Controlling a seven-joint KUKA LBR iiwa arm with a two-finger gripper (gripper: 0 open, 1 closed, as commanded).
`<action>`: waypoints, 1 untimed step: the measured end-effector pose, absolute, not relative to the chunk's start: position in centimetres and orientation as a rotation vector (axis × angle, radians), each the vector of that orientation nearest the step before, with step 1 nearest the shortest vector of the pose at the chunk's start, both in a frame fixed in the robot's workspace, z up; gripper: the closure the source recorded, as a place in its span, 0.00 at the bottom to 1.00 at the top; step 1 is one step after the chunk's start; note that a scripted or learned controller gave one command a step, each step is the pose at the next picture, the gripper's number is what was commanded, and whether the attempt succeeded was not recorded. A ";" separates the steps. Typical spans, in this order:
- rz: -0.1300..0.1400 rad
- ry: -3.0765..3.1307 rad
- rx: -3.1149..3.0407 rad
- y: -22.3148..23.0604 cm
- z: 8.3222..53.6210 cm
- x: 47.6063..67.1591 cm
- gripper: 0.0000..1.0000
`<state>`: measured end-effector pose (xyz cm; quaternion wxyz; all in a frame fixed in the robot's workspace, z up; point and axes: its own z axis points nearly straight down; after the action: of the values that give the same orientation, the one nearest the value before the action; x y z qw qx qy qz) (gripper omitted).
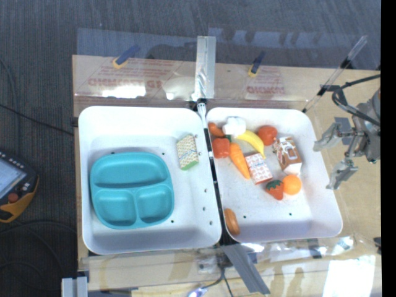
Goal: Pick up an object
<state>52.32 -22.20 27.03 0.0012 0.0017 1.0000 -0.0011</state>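
Robot gripper (337, 156) poised beside the right bin (322, 218), fingers spread and holding nothing.

Toy food clusters in that bin; an orange (291, 184) lies nearest. Likely the approach step: next, swing left over it and descend.

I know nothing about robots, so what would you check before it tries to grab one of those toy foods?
1. Jaws free of any load: ok; the gripper sits right of the right bin, nothing between its jaws.
2. Jaws spread: ok, they look apart.
3. Gripper above a target: not ok; it is outside the bin.
4. Easy target available: ok; the orange lies nearest.
5. Crowding: not ok; the carrot, banana and small box lie packed together.
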 end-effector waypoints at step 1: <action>-0.002 3.138 0.144 -18.8 15.8 52.9 0.00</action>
<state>52.93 -18.76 15.84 0.0000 0.0457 0.9990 -0.0007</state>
